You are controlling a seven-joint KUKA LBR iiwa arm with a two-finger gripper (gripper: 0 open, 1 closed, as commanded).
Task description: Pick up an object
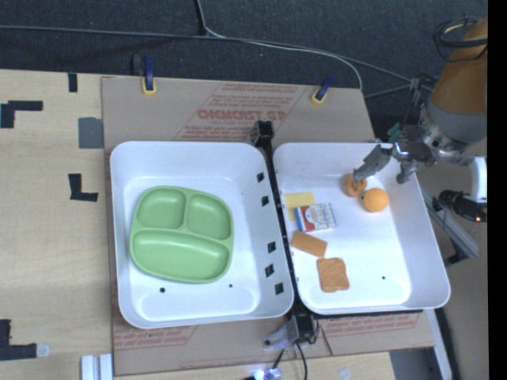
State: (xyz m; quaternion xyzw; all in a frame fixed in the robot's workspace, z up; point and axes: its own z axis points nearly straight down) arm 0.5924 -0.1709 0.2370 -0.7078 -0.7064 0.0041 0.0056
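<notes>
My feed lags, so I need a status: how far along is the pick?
Done: the gripper has reached the right bin, its tip at a small orange piece beside the orange ball. In hand: nothing visibly lifted. Left: grasp and raise one item; the green plate sits in the left bin.

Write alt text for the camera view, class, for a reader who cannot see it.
The gripper reaches into the right bin beside an orange ball, with small food items nearby. A green divided plate lies in the left bin.

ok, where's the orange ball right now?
In the right bin, upper right part, beside a smaller orange piece at the gripper; the ball lies apart from it.
</notes>
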